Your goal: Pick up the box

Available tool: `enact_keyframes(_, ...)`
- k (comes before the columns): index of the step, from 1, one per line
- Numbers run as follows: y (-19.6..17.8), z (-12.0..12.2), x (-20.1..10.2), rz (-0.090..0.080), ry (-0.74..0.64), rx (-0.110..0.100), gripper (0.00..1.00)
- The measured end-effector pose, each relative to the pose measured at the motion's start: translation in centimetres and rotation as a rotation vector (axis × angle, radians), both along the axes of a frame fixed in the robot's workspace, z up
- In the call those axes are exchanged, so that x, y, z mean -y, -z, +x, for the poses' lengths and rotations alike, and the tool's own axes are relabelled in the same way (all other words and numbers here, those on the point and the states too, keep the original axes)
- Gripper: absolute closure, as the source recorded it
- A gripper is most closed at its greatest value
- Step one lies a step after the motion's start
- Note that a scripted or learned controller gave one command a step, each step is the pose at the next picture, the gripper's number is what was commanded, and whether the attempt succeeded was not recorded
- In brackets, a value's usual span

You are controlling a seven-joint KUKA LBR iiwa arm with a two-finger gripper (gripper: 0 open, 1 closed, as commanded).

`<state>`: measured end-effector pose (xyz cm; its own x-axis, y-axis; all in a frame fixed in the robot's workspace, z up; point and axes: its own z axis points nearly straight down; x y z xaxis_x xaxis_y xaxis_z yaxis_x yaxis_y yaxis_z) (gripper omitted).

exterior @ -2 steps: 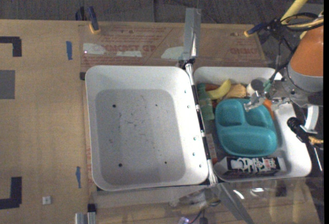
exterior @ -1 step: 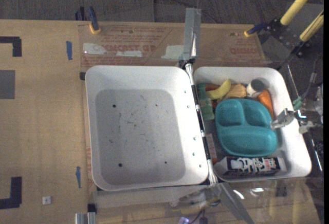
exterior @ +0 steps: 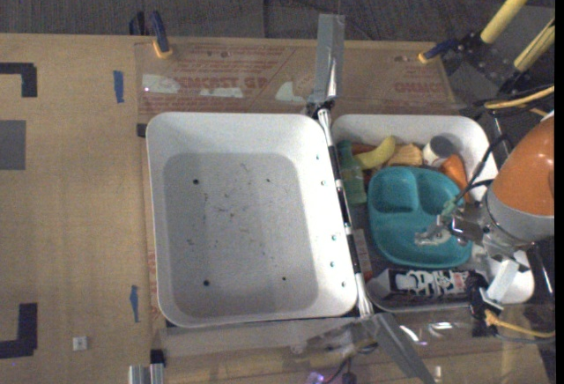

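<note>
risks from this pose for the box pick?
1. The box lies flat along the right bin's near wall, wedged against the teal tray; little room for the gripper beside it.
2. The gripper sits over the tray, so a straight descent may hit the tray instead.
3. The banana and nearby clutter crowd the bin.

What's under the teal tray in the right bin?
The teal tray lies on the pile. The box pokes out at its near edge, a banana at its far edge. Whatever is directly beneath is covered.

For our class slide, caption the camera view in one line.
Grey KUKA arm reaches over the right white bin, above a teal divided plate and black printed box.
</note>
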<state>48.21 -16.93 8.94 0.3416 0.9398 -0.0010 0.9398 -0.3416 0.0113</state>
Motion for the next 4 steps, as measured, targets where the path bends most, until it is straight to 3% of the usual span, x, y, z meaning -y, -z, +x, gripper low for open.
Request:
enact_keyframes(1,-34.6,-0.2,-4.3,0.003,-0.018,-0.011,0.00)
enact_keyframes(2,-35.6,0.0,-4.4,0.001,-0.022,-0.010,1.00)
enact_keyframes(3,-36.6,0.1,-4.5,-0.001,-0.025,-0.009,1.00)
enact_keyframes(4,-26.9,0.7,-18.7,0.003,-0.470,-0.013,1.00)
